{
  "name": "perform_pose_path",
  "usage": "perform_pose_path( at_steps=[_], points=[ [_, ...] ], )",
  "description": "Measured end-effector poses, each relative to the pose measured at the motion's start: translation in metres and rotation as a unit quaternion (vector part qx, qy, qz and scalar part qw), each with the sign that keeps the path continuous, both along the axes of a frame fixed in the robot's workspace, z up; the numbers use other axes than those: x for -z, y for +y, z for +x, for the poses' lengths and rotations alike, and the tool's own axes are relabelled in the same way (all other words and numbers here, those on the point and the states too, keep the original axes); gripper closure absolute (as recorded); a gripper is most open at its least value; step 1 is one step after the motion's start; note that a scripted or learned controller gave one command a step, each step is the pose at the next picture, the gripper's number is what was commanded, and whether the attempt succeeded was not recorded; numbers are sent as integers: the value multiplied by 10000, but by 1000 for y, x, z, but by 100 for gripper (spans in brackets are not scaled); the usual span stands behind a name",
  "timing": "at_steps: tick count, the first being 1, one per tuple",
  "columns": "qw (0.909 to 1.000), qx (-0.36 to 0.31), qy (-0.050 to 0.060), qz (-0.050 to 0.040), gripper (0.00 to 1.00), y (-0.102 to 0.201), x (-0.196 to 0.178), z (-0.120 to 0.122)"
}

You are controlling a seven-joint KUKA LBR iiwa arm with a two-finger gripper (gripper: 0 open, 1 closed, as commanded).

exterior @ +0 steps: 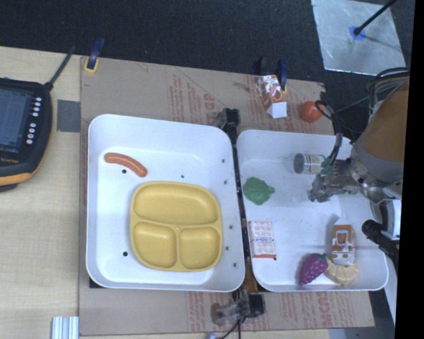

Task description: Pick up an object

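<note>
My gripper [324, 189] hangs low over the right bin [284, 277], near its far right side. Just left of it and slightly farther back, a small metal can [307, 163] lies on its side, close to the gripper but with no visible grip on it. A green leaf [258, 190] lies at the bin's left. A red-and-white packet [261, 238] sits against the left wall. Purple grapes [311, 269], a pale bread piece [342, 274] and a small brown box [342, 240] are at the near right corner.
The left bin [102, 266] holds a yellow divided plate [175, 224] and an orange sausage [125, 163]. Behind the bins, a small carton [272, 95] and a red tomato [311, 111] rest on the cardboard. A control pendant [10, 131] lies at the far left.
</note>
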State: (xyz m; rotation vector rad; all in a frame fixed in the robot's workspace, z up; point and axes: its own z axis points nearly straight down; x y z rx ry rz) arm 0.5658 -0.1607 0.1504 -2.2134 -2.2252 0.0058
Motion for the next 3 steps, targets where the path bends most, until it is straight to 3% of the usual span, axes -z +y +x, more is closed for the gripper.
perform_pose_path(
  at_steps=[1,2,3],
  points=[
    [10000,-3,4,5,100,38,-17,-5],
    [10000,13,-11,-3,100,-52,-45,-26],
    [10000,-2,-5,2,100,-12,-24,-29]
  ],
)
